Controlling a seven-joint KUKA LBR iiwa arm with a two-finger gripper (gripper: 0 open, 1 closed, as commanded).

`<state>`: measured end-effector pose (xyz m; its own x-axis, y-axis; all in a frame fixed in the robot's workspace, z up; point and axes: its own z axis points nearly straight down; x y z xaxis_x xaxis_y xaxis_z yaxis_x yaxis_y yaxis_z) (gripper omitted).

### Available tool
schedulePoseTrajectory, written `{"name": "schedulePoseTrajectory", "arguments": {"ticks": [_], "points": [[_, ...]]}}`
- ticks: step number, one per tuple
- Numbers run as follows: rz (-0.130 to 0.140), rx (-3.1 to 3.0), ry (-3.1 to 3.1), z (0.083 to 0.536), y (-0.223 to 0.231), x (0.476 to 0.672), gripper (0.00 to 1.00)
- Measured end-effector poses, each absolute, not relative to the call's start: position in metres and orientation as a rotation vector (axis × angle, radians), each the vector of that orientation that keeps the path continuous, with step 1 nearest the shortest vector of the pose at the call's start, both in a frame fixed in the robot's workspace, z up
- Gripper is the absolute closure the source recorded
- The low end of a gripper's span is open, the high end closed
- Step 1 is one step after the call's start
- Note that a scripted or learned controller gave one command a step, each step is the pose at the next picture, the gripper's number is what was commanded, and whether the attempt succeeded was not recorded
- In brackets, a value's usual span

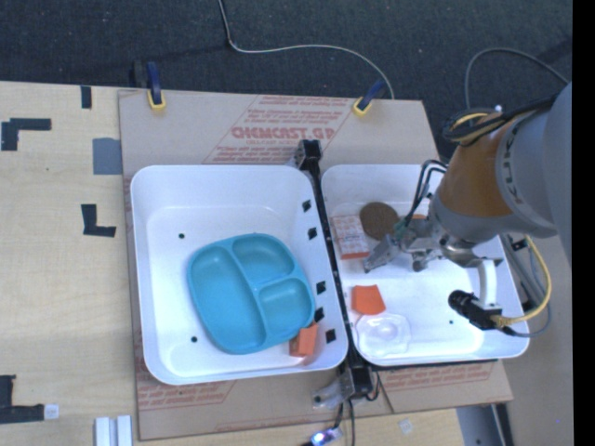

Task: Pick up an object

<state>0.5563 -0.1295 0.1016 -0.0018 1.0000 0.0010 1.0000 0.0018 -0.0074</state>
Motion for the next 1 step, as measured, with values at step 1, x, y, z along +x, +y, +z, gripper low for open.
{"name": "schedulePoseTrajectory", "arguments": {"ticks": [1], "points": [[0.003,-2.216,-2.223,0.1152,-0.1294,0.5576,1.00]]}}
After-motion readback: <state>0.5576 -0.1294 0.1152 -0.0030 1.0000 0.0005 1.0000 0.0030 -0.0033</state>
